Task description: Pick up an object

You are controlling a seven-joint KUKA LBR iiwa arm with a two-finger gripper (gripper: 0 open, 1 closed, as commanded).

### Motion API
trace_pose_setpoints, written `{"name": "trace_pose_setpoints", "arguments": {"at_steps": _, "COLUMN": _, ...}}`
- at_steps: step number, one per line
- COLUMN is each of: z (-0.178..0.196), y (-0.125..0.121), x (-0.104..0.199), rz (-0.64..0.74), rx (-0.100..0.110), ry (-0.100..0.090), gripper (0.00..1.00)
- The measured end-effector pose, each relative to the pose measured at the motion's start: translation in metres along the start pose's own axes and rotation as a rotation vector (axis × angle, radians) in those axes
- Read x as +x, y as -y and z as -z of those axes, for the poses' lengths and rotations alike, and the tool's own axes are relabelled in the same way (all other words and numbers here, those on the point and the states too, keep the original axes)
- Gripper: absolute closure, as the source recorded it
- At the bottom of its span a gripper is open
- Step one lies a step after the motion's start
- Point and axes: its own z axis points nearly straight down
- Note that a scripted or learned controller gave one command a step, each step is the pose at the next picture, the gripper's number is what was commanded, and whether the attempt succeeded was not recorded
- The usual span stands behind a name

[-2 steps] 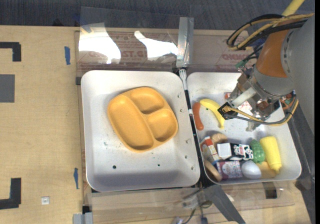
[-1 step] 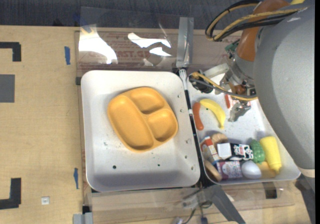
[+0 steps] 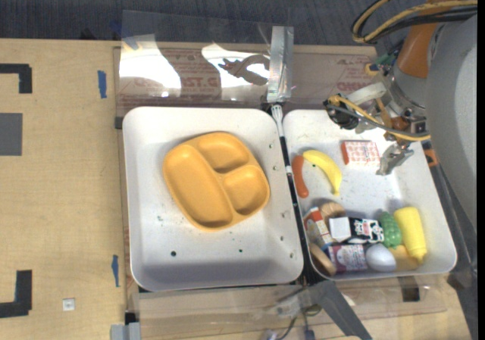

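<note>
Objects crowd the right bin (image 3: 447, 234); the red-patterned card (image 3: 359, 152) lies just left of my gripper (image 3: 395, 158), the banana (image 3: 321, 168) further left. I cannot tell the jaw state. I'd centre over the card, then descend squarely.

You see a matt yellow plastic tray (image 3: 217, 179) in a smooth glossy white bin (image 3: 144, 202), on a raw wood counter (image 3: 57, 194).
</note>
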Motion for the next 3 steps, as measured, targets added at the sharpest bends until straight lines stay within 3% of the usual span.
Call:
{"name": "trace_pose_setpoints", "arguments": {"at_steps": 1, "z": 0.008, "y": 0.003, "x": 0.001, "rz": 0.007, "rx": 0.002, "ry": 0.004, "gripper": 1.00}}
{"name": "trace_pose_setpoints", "arguments": {"at_steps": 2, "z": -0.118, "y": -0.032, "x": -0.049, "rz": 0.001, "rx": 0.005, "ry": 0.015, "gripper": 1.00}}
{"name": "trace_pose_setpoints", "arguments": {"at_steps": 3, "z": -0.100, "y": -0.102, "x": -0.066, "rz": 0.416, "rx": 0.001, "ry": 0.001, "gripper": 1.00}}
